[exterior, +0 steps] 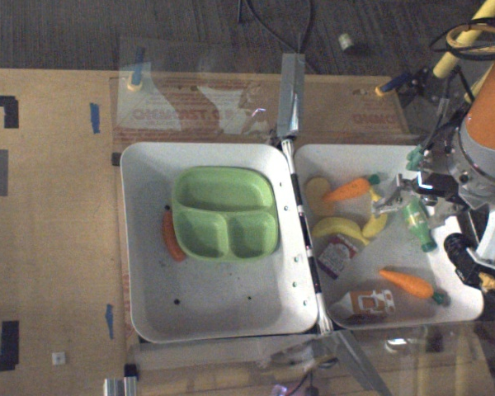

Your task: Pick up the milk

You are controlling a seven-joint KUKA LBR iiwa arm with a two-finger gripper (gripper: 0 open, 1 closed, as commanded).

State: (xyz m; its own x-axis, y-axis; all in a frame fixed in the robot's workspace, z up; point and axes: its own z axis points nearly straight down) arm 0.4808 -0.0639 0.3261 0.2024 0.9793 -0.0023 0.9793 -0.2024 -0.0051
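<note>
Milk: the milk (371, 302) is a small carton lying on its side near the front edge of the right bin (470, 308), apart from the other things.
Neighbours: an orange carrot (409, 283) lies just beside it toward the arm; a dark juice box (334, 256) lies near it on the other side, by the bin's divider wall.
Further in: a banana (340, 226) touches the juice box; a second carrot (348, 190) and a pale round piece (317, 190) lie toward the back; a green bottle (417, 223) lies under the arm's wrist.
Gripper: the gripper (385, 204) hovers over the banana's tip and the back carrot, well apart from the milk; whether the fingers are spread or pressed together cannot be told at this size.
Left bin: the left bin (148, 295) holds a green tray (224, 213) with a sausage (172, 236) against its left side.
Step in hand: likely the approach. To do it well, the gripper should travel toward the bin's front, centre over the carton, set the fingers across its narrow sides, and descend clear of the near carrot.
Count: two bins, two carrots, one milk, one juice box, one banana, one bottle, one tray, one sausage, all on one tabletop (49, 246).
</note>
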